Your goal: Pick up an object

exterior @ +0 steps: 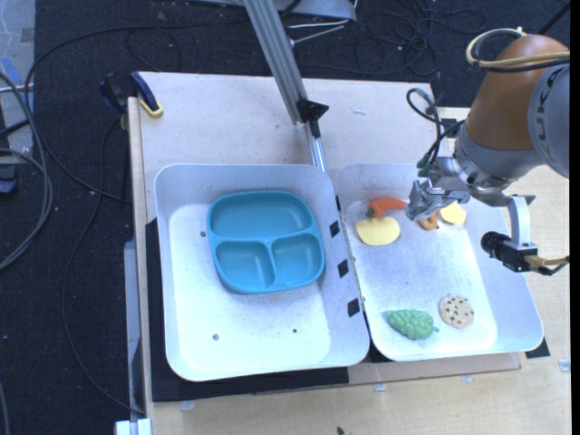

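Arm: it reaches in from 3 o'clock, its orange band high at the right edge.
Tool (424, 208): low over the right bin (507, 333), near the bin's 12 o'clock wall; whether it is wide or narrow cannot be told.
Carrot (388, 206): just at 9 o'clock of the tool.
Yellow fruit (378, 232): touching the carrot at its 6 o'clock.
Orange and yellow piece (448, 215): just at 3 o'clock of the tool, partly hidden.
Cookie (456, 311): toward the bin's 5 o'clock corner.
Green bunch (410, 323): beside the cookie at 9 o'clock.
Left bin (181, 333): holds a blue divided plate (267, 241).
Desk (227, 116): carries both bins.
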Tool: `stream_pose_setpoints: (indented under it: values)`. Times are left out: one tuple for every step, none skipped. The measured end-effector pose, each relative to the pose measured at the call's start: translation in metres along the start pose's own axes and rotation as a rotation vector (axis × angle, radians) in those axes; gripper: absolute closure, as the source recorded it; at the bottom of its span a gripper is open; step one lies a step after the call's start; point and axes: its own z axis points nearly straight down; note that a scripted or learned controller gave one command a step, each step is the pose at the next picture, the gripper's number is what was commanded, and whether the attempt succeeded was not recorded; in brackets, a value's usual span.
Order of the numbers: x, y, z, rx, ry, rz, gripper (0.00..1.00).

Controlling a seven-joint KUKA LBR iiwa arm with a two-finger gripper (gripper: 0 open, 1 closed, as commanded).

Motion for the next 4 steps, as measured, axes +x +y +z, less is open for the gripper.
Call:
stream_pose_setpoints:
  values:
    - [-0.010, 0.004, -0.051, 0.000, -0.001, 0.001, 1.00]
    - [0.039, 0.020, -0.055, 0.003, 0.002, -0.004, 1.00]
    - [0.087, 0.024, -0.053, 0.005, 0.001, -0.003, 1.00]
    - [0.140, 0.026, -0.045, 0.008, 0.002, -0.004, 1.00]
